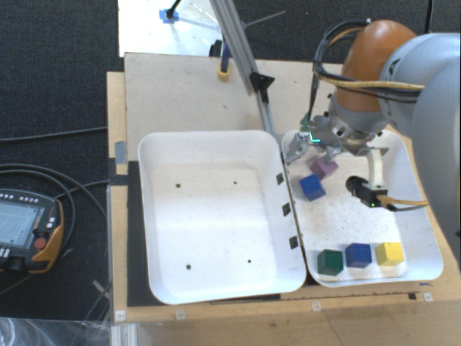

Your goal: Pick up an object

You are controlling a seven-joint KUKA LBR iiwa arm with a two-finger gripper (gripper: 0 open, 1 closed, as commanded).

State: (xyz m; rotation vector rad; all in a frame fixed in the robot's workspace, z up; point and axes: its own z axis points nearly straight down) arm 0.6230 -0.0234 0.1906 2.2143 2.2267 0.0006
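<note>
My gripper [311, 147] hangs low over the far end of the right bin [425, 215], close to the wall where the two bins meet. My arm [425, 85] is big and grey, with an orange band [371, 56] above the wrist. It comes in from the right and covers part of the bin.

I cannot tell how my jaws stand. My wrist hides most of them from above.

A purple block [324, 167] lies just beside my gripper, a little toward the near side. It may be touching me, but I cannot tell. I do not see it between my fingers.

A blue block [312, 187] lies just past the purple one, nearer to the front of the bin. The two are very close together.

Three more blocks sit in a row, well apart from me, at the near end of the right bin. They are a green block [330, 262], a dark blue block [358, 255] and a yellow block [390, 254]. The green one is closest to the middle wall.

The left bin [216, 215] lies off to my other side, over the wall.

A black cable end [360, 188] hangs from my wrist, out beside the purple block.
</note>
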